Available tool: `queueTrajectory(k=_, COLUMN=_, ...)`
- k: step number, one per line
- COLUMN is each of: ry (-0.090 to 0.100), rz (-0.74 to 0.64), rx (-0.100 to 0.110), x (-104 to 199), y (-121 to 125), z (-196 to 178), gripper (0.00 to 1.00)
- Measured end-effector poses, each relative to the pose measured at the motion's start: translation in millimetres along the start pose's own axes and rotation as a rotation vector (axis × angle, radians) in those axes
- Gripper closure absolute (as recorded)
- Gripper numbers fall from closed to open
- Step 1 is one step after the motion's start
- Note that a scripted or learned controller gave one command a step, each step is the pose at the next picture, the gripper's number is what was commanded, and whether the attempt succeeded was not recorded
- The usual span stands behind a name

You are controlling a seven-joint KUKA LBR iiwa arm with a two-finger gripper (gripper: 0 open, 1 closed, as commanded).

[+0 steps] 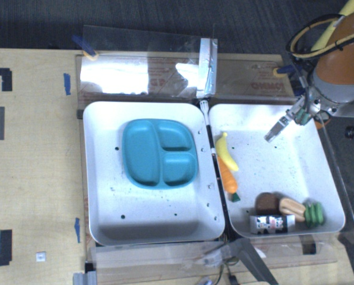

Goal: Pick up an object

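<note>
Curved yellow banana (226, 153); orange carrot (228, 179)

The scene is taken by a single fixed camera set high above the bench (28, 159) and tilted down at a slant, so that the far wall behind the bins is seen at the top of the frame and the near rim at the bottom. Both the left bin (100, 159) and the right bin (319, 159) are framed whole, at a middling distance, with bench surface left over on the left. The arm (337, 70) is caught at the upper right, entering from that side.
</note>
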State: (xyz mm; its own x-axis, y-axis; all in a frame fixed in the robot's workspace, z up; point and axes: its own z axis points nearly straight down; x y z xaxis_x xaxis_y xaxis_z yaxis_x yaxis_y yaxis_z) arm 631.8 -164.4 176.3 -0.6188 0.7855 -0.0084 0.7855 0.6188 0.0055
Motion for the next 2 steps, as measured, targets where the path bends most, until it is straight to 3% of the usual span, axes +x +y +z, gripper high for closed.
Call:
queueTrajectory(k=1, ry=0.008, rz=-0.129, rx=0.003, x=15.7, y=43.1, z=45.0, gripper=0.0)
queueTrajectory(k=2, ry=0.007, rz=-0.275, rx=0.002, x=38.5, y=65.4, z=53.6, gripper=0.0)
